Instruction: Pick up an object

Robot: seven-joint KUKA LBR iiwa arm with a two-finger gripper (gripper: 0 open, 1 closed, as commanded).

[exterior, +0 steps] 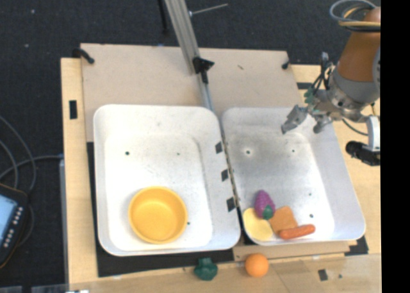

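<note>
Grey arm's two-finger gripper over right white bin's upper edge, fingers spread, nothing between them, purple plastic eggplant, orange carrot, pale yellow piece clustered in bin's near corner, yellow bowl in left white bin

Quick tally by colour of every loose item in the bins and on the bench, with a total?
Yellow: 2, bowl, flat piece
Purple: 1, piece
Orange: 3, block, carrot-like stick, ball
Green: 1, small piece
Total: 7

A yellow bowl, purple toy, orange ball and white bins.
</note>
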